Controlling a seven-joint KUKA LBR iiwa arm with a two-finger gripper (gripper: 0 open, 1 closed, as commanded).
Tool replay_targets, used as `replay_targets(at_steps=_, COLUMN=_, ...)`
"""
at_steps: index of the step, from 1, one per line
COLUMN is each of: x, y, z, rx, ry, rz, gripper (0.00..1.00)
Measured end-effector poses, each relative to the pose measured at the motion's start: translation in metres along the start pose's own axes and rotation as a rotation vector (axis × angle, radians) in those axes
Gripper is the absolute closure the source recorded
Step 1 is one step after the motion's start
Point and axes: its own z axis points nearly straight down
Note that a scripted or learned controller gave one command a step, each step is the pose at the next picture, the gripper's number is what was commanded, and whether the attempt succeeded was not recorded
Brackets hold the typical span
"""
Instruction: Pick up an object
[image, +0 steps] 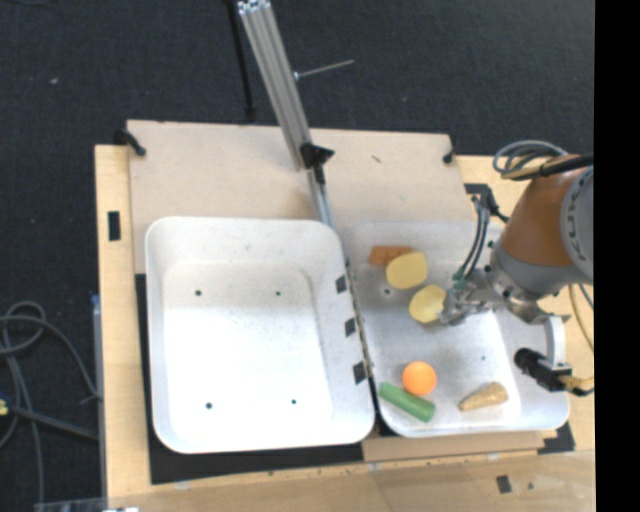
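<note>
So, a big light-brown wooden bench (250, 180) is seen from above, with two shallow white plastic bins sat on it side by side. The left bin (250, 335) is the larger-looking one. The right bin (470, 350) carries all the loose stuff.

The grey KUKA arm with the orange band (540, 235) is reached in from 3 o'clock, and its gripper (452, 308) is lowered near the bin's middle, right against the lower of two pale yellow rounded lumps (427, 303). Whether the jaws are apart or together, honestly can't be told from this angle, and no object is clearly seen between them.

The other yellow lump (407, 270) is sat just at 11 o'clock from the first, touching a flat orange-brown block (388, 255) at the bin's 12 o'clock side. A green cylinder (406, 402) is laid at the 7 o'clock corner, with a small orange ball (420, 378) just beside it. A tan, wedge-shaped piece (483, 398) is found at 5 o'clock.
</note>
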Motion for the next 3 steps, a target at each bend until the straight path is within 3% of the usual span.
replay_targets(at_steps=3, x=0.006, y=-0.006, z=-0.138, rx=-0.001, ry=-0.001, rz=-0.014, gripper=1.00)
